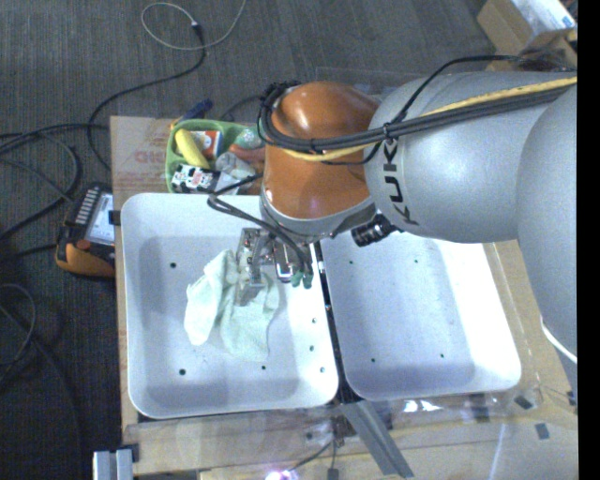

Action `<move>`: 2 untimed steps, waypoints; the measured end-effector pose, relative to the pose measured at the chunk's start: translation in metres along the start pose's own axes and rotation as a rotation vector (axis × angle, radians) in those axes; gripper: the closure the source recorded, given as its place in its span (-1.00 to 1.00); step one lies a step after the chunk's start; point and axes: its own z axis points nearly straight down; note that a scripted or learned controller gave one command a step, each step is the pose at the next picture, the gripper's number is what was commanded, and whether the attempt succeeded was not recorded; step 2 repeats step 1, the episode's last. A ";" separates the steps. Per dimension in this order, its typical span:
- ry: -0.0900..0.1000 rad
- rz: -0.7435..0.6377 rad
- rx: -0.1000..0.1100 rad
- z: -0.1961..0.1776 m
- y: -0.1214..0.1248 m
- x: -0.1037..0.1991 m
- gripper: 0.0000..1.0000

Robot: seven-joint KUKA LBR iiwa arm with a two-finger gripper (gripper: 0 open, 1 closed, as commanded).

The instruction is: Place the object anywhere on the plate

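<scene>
Your object, a pale crumpled cloth (pixel 230 309), lies in the left bin (pixel 150 375), a little toward that bin's 1 o'clock from its middle, bunched into folds with a lower lobe spreading toward 6 o'clock. You will see the gripper (pixel 267 267) down right at the cloth's 1 o'clock edge, its metal fingers (pixel 251 272) pointing into the fabric and touching or nearly touching its upper folds; you cannot tell from this angle whether the jaws are wide or narrow, nor whether any cloth sits between them. A small green part (pixel 302 277) shows on the gripper's side toward 3 o'clock, close to the ridge where the two bins meet. Above the gripper, toward 12 o'clock, the orange band (pixel 314 150) of the wrist bulks large, and the grey arm (pixel 487 159) runs off toward 3 o'clock, covering the upper part of the right bin (pixel 422 347). That right bin sits just beside the left one, their rims touching along the middle. At 12 o'clock of the left bin, just beyond its rim, you have a green basket (pixel 178 155) holding a yellow item and other small things, too jumbled to name. At 9 o'clock of the left bin, off the bench, an orange and black device (pixel 82 230) lies on the dark carpet (pixel 56 75), with black cables (pixel 169 28) trailing across the floor toward 11 o'clock.
</scene>
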 end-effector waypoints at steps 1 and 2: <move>-0.001 0.000 0.000 0.000 0.000 0.000 -1.00; -0.001 0.000 0.000 0.000 0.000 0.000 -1.00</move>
